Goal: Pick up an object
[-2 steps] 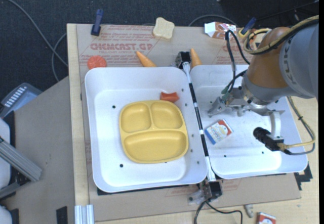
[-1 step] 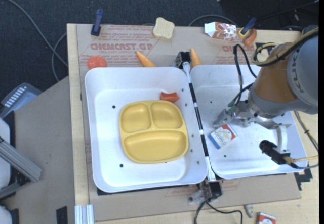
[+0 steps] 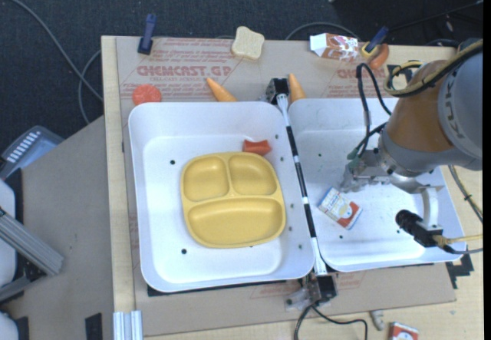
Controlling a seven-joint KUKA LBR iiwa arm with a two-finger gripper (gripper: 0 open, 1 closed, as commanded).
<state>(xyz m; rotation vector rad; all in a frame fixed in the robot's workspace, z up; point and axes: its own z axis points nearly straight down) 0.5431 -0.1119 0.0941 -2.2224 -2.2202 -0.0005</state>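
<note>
Camera view: end effector low in the right white bin.
Its opening cannot be told; it hangs just above a small white-and-red carton.

yellow tray, white bins, orange band

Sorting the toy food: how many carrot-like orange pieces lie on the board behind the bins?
2: one carrot piece behind the left bin, another carrot piece behind the right bin near the divider. The arm may hide more.
</note>
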